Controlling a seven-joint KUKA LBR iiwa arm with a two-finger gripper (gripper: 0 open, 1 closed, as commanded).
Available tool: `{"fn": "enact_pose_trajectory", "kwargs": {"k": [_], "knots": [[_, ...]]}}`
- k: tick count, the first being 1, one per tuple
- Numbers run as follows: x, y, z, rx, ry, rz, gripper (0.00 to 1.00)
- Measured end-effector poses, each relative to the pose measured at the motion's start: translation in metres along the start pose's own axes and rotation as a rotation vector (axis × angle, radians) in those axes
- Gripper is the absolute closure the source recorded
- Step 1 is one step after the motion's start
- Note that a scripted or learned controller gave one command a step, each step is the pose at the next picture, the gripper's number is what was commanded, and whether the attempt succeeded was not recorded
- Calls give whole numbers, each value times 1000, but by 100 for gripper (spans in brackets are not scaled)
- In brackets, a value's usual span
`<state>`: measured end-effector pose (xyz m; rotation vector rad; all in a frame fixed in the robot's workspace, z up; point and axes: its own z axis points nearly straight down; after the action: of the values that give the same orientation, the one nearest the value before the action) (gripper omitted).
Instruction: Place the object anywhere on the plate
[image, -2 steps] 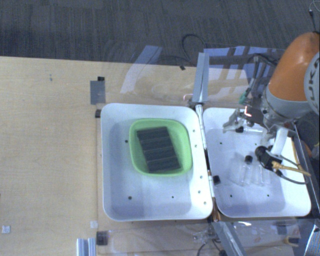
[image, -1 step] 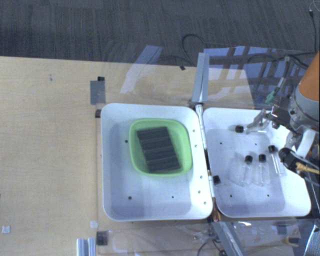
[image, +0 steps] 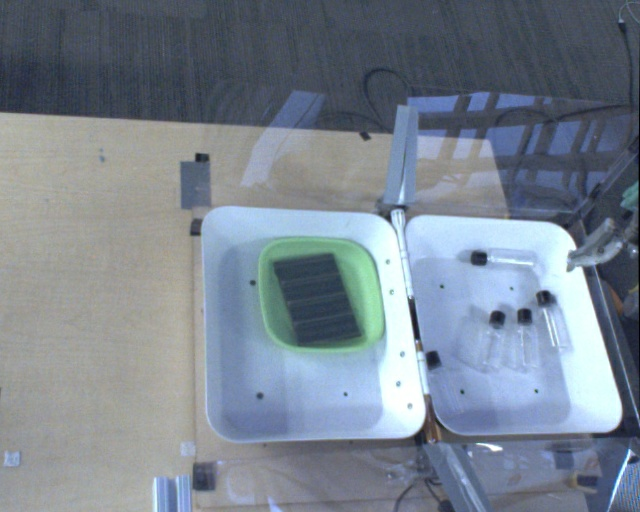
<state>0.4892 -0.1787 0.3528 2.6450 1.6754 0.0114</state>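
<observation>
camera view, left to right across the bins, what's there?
Left bin → green plate with a dark ribbed block on it → right bin, holding four clear black-capped vials → pincer at that bin's right edge.

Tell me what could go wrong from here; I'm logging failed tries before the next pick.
1. The clear vials lie close together, so fingers may nudge neighbours or slip off.
2. The dark ridged block already covers most of the green plate, leaving little flat room; a vial might roll off.
</observation>
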Motion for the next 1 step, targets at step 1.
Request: {"fn": "enact_pose_trajectory", "kwargs": {"k": [1], "knots": [[-15,7,-10,3,-1,-256,0]]}}
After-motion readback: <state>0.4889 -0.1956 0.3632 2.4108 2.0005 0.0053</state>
